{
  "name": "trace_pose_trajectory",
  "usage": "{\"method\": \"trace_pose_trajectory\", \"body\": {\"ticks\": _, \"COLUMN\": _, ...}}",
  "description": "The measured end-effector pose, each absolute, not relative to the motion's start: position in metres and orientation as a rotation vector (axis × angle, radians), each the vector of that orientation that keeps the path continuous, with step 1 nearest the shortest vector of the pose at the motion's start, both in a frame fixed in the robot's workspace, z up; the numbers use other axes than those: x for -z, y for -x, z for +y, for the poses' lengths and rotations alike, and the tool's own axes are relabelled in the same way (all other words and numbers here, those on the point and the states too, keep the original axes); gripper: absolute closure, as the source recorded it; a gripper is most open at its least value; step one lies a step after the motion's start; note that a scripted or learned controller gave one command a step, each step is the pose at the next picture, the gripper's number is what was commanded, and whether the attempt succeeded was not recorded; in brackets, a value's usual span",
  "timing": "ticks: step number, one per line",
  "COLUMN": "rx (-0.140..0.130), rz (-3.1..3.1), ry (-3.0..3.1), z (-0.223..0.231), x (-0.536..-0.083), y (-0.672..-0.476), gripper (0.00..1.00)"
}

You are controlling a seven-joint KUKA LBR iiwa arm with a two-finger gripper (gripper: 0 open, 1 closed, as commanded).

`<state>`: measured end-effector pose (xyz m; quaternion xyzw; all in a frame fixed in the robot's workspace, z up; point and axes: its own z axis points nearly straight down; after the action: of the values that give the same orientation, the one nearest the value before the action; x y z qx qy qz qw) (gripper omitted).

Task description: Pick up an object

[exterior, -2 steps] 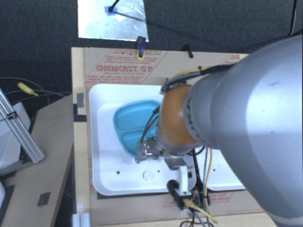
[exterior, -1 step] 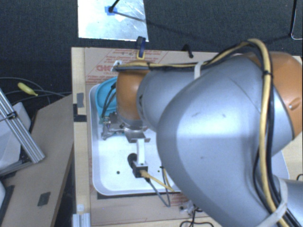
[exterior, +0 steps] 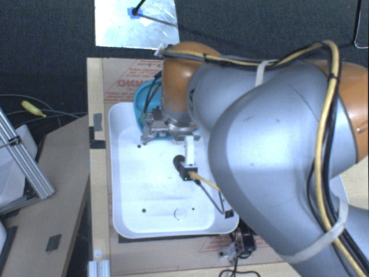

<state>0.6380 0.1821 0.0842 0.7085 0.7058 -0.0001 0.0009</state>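
- My arm point(exterior: 277, 154) reaches in from the right, covering most of the right side of the worktop.
- My claw point(exterior: 167, 128) sits low over the far end of the left white bin point(exterior: 130, 212).
- Claw fingers: can't tell whether apart or together.
- Blue object point(exterior: 143, 100) at the bin's far edge, just beside the claw, partly hidden by my wrist.
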Motion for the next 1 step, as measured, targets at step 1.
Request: {"method": "trace_pose_trajectory", "body": {"ticks": 1, "rx": 0.038, "rz": 2.238, "ry": -2.235, "z": 0.2366, "x": -0.0789, "y": -0.6626, "gripper": 0.0}}
